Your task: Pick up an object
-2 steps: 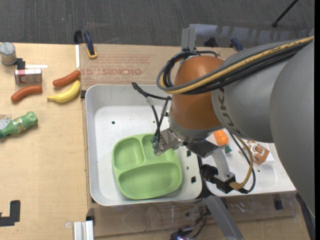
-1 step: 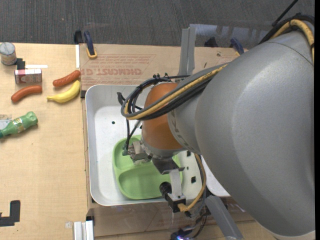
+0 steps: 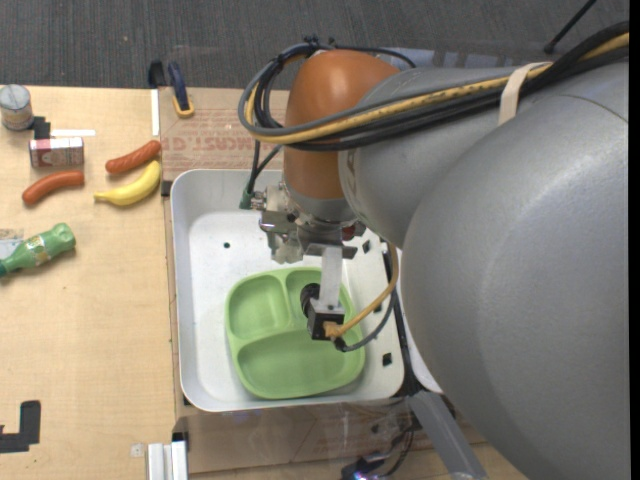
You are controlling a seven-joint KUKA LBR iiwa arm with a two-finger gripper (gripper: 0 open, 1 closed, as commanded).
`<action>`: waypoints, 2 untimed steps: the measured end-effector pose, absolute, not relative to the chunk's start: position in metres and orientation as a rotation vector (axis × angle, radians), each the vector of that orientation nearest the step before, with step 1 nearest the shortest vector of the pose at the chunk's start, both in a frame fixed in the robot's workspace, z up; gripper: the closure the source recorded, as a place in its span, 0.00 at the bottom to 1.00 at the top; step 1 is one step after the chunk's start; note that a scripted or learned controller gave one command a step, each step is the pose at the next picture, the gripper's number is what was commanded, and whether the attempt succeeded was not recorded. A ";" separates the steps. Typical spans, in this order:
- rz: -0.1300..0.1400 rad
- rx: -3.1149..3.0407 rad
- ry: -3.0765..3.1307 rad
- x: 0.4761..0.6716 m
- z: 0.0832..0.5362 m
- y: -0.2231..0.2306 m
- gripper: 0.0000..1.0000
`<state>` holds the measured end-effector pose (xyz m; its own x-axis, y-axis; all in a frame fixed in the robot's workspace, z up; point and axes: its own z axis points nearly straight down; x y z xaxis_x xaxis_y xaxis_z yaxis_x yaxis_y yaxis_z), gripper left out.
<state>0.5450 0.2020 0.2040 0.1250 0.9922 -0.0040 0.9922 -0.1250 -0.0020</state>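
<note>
The green plate [image 3: 270, 353] (it has three little parts) lies flat in the white bin [image 3: 205, 268], close to the near side. The robot's hand [image 3: 290, 240] hangs over the plate's far edge. The big grey arm [image 3: 520, 218] covers most of the hand, so I cannot tell if it is wide or narrow. On the desk [image 3: 80, 348] to the left of the bin lie a banana [image 3: 132, 188], two red sausages [image 3: 133, 156], a green bottle [image 3: 38, 248], a small box [image 3: 56, 151] and a can [image 3: 14, 106], all well apart from the hand.
</note>
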 end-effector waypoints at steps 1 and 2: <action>0.014 2.272 2.162 0.481 0.094 0.229 1.00; -0.005 2.000 2.422 0.490 0.249 0.223 1.00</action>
